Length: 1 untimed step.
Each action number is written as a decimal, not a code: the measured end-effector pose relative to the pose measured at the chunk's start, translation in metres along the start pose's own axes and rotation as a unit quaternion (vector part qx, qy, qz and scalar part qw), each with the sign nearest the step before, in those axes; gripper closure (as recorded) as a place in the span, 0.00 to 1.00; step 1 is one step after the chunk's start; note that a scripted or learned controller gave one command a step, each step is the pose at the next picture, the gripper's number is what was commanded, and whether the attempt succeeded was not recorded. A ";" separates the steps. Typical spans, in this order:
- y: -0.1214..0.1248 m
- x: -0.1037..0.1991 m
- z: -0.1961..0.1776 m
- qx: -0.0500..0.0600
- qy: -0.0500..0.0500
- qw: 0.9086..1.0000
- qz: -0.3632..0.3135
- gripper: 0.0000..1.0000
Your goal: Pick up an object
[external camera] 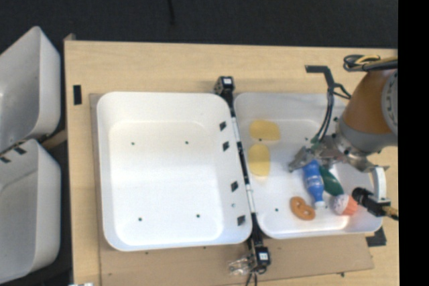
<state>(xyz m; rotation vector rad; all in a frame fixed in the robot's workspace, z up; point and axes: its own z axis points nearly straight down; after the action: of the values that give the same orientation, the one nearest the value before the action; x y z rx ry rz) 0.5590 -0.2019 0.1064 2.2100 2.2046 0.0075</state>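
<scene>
The right bin holds several small objects. Two pale yellow pieces lie near its left wall. A blue bottle lies in the middle, with a green object beside it on the right. An orange ring-shaped piece sits near the front wall, and a red and white object lies at the front right. My gripper is low in the right bin, right at the upper end of the blue bottle. The grey and orange arm hides the bin's right part.
The left bin stands beside the right one, with a black-clipped divider where they meet. A dark cable runs along the arm. White containers stand off the bench to the far left.
</scene>
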 end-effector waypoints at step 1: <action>0.002 -0.003 -0.012 -0.003 -0.002 1.000 0.002 1.00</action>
<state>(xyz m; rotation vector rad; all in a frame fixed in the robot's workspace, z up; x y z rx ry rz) 0.5612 -0.2047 0.1183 2.2100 2.1952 0.0111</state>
